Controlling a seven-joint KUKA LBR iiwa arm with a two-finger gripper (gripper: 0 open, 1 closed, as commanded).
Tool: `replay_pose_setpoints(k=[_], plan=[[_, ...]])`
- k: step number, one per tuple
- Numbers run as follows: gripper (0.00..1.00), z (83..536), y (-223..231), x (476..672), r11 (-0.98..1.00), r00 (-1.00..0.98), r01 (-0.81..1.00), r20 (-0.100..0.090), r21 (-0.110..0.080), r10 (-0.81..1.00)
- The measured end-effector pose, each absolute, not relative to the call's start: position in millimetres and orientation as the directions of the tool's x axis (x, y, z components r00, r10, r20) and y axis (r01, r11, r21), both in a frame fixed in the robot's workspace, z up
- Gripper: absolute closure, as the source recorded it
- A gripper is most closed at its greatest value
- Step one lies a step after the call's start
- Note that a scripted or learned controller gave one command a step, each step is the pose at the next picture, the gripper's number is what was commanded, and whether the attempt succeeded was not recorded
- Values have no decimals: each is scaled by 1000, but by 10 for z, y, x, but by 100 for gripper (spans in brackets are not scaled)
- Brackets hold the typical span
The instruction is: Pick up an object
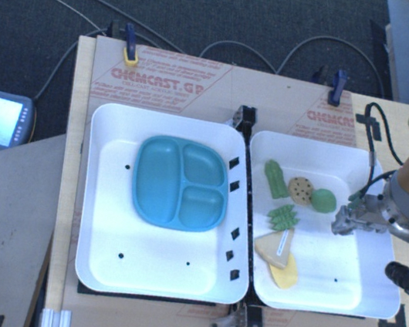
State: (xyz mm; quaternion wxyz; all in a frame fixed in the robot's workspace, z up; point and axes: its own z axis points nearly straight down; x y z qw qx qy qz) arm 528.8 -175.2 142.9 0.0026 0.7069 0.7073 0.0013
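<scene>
I see open floor in the right bin (pixel 338 292) at its near right part. The toys crowd its left side: pickle (pixel 275 178), cookie (pixel 301 189), green ball (pixel 323 200), leafy piece (pixel 283 217), wedge (pixel 274 247). In the left bin (pixel 95 249), the blue tray (pixel 181 184) takes the middle.

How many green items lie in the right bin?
3: a long green piece near the back left, a round green ball beside the cookie, and a leafy green piece below them.

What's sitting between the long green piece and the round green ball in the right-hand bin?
A round cookie with dark spots lies between the long green piece and the green ball, seen in the overhead camera view.
</scene>
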Motion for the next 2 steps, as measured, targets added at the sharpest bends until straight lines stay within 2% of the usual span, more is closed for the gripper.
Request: replay_pose_setpoints(k=[2], plan=[[100, 2550, -1677, 5296, 2, -2, 1000, -2, 7, 1000]])
